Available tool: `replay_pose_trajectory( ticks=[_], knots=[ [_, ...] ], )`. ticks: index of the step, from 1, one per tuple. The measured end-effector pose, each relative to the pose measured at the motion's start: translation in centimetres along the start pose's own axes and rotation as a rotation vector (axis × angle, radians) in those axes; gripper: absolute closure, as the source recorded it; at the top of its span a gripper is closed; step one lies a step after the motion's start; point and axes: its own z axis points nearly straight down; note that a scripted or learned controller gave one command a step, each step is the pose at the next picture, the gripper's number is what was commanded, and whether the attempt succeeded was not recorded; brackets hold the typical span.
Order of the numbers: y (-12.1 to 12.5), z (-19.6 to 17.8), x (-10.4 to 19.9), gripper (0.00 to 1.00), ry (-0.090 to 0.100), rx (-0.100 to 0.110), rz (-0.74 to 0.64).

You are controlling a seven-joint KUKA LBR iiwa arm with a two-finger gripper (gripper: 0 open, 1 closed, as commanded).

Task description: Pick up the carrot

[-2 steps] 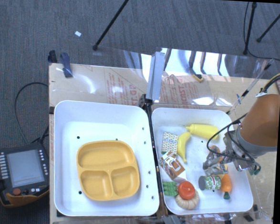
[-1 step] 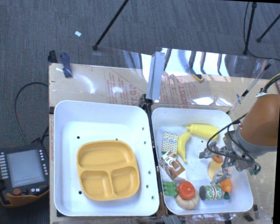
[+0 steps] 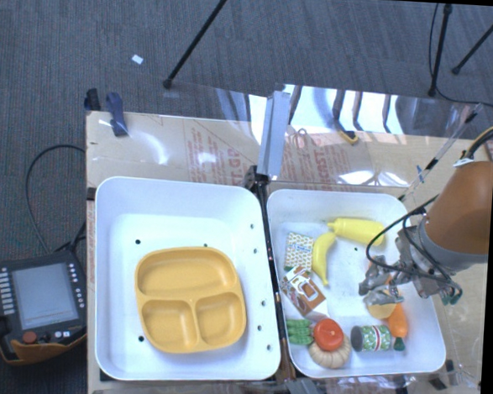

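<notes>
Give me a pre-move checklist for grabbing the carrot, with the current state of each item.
1. Carrot located: ok. The carrot lies in the right bin, near its right wall.
2. End effector over the correct bin: ok. The end effector hangs above the right bin, just up and left of the carrot.
3. Carrot between the fingers: not ok, it lies beside them.
4. Finger opening: cannot tell.
5. Room around the carrot: not ok. A small can lies right beside it, and a pale rounded piece sits at its top end.
6. Yellow tray out of the way: ok, it is in the left bin.
</notes>
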Motion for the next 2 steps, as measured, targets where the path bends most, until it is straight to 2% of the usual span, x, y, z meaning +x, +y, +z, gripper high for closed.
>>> replay_pose_trajectory(
  ticks=[1, 2],
  knots=[
    [3.8, -2.0, -0.1, 1.00, 0.005, 0.000, 0.155],
    [0.8, 1.2, 3.4, 1.00, 0.008, -0.002, -0.223]
  ],
)
